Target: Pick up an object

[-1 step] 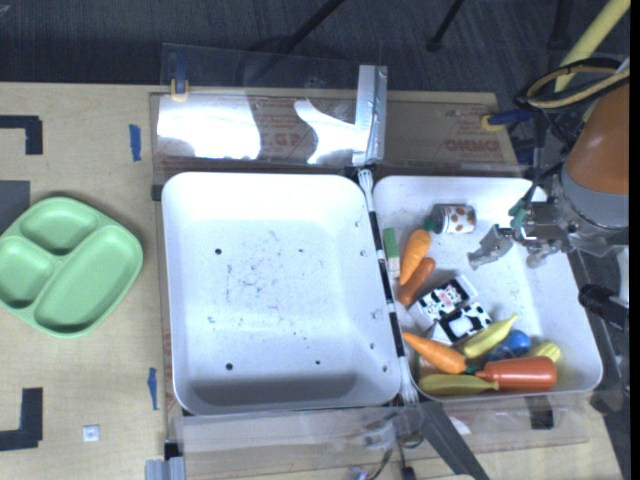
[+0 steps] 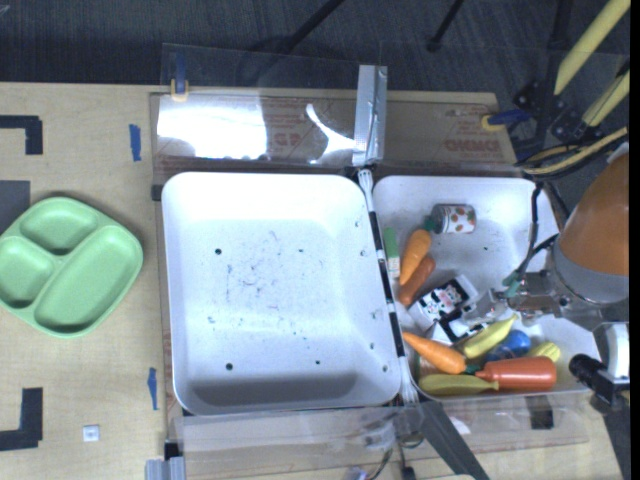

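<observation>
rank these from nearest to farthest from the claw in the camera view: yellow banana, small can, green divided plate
Measured from the claw in the right bin:
1. Yellow banana, just below-left of it, same bin.
2. Small can, at the right bin's far end.
3. Green divided plate, on the bench beyond the left bin.

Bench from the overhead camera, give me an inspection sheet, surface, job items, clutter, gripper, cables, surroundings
Surface: wooden bench bearing two white bins side by side, left bin and right bin.
Job's things: in the right bin, orange carrot, second carrot, yellow banana, blue piece, small spotted can, black-and-white item, orange-red toy at the front wall.
Clutter: green divided plate on the bench, left of the bins.
Grippers: gripper low over the right bin's right side; finger state cannot be told.
Cables: black cable along the right bin's right edge.
Surroundings: dark floor with stand legs behind the bench.
</observation>
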Robot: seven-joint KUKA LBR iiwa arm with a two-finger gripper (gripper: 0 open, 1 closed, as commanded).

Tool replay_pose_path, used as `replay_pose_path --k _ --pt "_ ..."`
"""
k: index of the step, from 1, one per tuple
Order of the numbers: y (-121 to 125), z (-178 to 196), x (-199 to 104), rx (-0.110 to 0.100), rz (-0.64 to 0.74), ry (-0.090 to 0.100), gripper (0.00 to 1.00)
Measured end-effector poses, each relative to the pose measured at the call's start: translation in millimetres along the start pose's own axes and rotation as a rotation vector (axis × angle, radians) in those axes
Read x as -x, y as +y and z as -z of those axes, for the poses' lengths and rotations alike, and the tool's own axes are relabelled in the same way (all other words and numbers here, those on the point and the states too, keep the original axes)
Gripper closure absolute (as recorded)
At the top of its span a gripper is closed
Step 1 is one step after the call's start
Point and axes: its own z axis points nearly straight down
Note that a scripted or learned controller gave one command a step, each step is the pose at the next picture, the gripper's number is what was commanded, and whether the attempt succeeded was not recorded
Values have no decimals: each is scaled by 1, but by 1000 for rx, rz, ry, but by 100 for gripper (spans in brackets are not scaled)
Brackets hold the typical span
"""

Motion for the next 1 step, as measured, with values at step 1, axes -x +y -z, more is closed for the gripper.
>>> replay_pose_path --k 1 --pt "5 -28 -13 20 54 -4 0"
